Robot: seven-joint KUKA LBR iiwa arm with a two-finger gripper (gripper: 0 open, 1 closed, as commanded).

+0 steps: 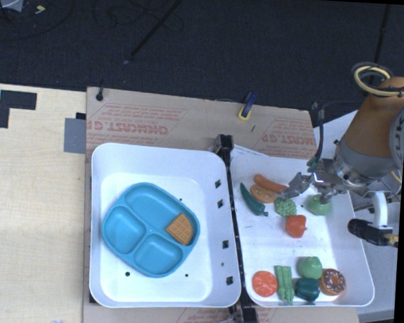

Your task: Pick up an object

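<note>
My gripper (312,191) hangs low over the back of the right bin (351,247), open, with nothing between its fingers. A pale green piece (318,206) lies just in front of it, close to the right fingertip. A broccoli floret (286,207) sits beside the left fingertip, and a red pepper (295,226) lies a little nearer the front. A sausage (270,184), an orange bun (262,193) and a dark green chilli (253,200) lie to the gripper's left.
The right bin's front holds a tomato (264,283), green beans (284,283), a green pepper (310,267), a dark teal piece (307,290) and a donut (332,282). In the left bin (112,165) lies a blue divided plate (132,228) bearing a waffle (180,228).
</note>
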